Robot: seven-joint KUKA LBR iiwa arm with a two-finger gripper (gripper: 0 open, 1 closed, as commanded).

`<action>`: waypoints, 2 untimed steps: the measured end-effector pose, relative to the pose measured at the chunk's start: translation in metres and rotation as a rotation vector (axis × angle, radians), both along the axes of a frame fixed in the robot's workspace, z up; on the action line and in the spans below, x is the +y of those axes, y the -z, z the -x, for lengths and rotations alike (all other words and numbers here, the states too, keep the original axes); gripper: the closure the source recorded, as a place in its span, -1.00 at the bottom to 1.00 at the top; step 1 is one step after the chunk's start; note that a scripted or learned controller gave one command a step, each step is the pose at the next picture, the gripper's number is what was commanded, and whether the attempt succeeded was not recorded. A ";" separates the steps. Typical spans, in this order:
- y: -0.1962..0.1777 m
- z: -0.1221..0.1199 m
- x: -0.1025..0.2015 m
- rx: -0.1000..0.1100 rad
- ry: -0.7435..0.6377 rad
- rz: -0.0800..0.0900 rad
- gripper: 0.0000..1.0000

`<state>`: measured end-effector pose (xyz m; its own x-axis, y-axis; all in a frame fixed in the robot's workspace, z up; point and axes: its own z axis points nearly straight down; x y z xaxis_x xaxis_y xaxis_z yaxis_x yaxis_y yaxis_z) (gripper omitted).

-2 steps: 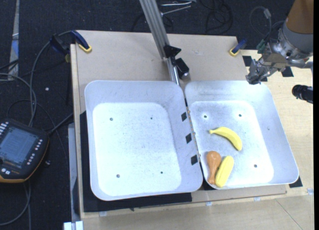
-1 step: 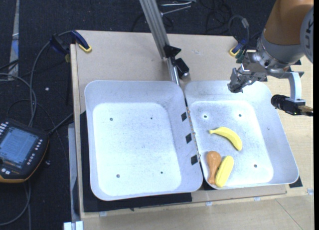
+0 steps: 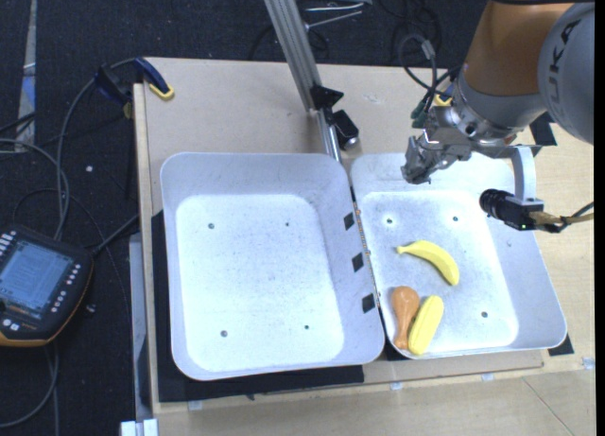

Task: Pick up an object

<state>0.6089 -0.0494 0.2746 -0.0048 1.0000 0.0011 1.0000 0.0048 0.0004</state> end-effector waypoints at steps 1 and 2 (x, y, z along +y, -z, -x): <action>0.020 0.015 0.050 0.002 0.001 0.000 1.00; 0.016 0.030 0.101 0.001 0.000 0.000 1.00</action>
<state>0.5789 0.0515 0.2583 -0.0049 1.0000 0.0012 1.0000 0.0049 -0.0002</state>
